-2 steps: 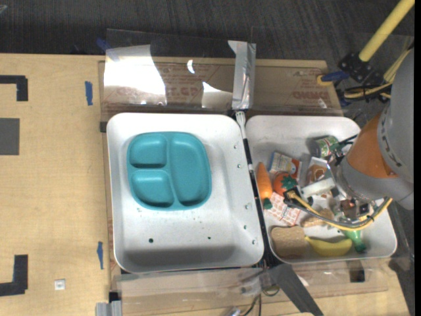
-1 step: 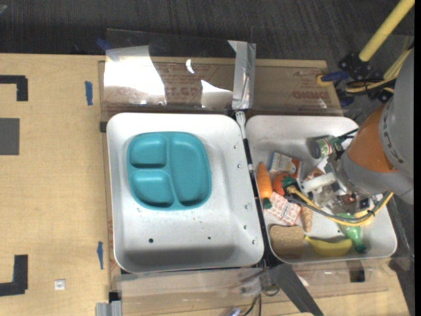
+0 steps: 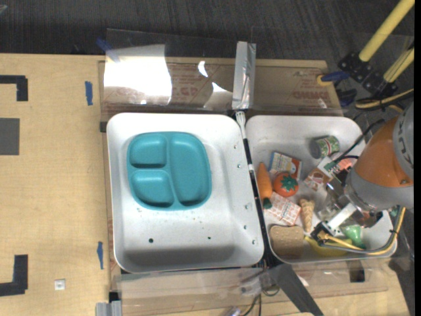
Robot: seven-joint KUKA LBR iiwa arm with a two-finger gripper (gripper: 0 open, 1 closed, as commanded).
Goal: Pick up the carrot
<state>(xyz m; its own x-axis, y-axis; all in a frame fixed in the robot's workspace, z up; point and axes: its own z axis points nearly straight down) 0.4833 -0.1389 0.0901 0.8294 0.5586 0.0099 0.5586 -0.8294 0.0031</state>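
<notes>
The carrot (image 3: 264,182) is a short orange piece lying along the left wall of the right bin (image 3: 289,129), its length running toward the back. A red tomato (image 3: 286,184) sits just to its right. My gripper (image 3: 328,201) hangs low over the right half of that bin, well to the right of the carrot and apart from it, above a clutter of small packets. The grey wrist and orange band rise behind it to the right. Nothing shows between the fingers from this angle.
The left bin (image 3: 131,239) bears a teal divided plate (image 3: 169,169). In the right bin lie a small can (image 3: 325,145), printed packets (image 3: 285,162), a pale bread stick (image 3: 307,214), a brown slice (image 3: 286,236) and a green item (image 3: 355,232).
</notes>
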